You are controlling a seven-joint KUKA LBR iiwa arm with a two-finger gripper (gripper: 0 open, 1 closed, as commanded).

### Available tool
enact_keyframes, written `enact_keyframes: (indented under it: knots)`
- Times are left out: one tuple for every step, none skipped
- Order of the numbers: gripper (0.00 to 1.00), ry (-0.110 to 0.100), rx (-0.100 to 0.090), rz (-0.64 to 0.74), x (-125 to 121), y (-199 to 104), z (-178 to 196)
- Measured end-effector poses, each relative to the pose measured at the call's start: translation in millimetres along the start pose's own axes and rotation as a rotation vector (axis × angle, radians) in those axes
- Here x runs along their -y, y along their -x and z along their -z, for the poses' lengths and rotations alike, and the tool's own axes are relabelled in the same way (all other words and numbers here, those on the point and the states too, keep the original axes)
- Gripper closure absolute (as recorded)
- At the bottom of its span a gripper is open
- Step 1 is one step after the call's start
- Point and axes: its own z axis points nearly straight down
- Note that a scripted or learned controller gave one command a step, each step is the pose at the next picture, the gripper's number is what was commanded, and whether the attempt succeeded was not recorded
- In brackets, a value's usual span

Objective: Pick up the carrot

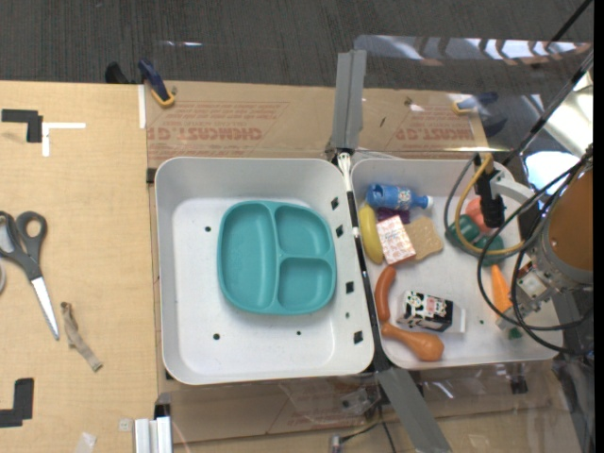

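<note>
The carrot [499, 288] is a slim orange piece near the right wall of the right bin [444, 171], pointing roughly toward the camera. A small green bit, perhaps its top, shows just beyond its lower end. My gripper [520, 289] hangs low right beside the carrot, on its right side, under the orange-banded wrist. The wrist and cables hide the contact, so I cannot make out whether the carrot is in its grasp.
The right bin also holds a blue bottle [397, 196], a yellow fruit [369, 235], a pink-white packet [396, 243], a cracker [429, 241], a sausage [382, 291], a black-white carton [430, 310] and an orange drumstick [419, 343]. A teal divided plate [278, 256] lies in the left bin [179, 281]. Scissors [30, 264] rest on the bench.
</note>
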Motion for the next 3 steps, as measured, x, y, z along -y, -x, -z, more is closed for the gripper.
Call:
enact_keyframes:
  knots:
    - [1.0,0.004,0.004,-0.055,14,25,162]
    - [1.0,0.005,0.007,0.465,0,7,28]
    - [1.0,0.003,0.007,0.544,52,54,135]
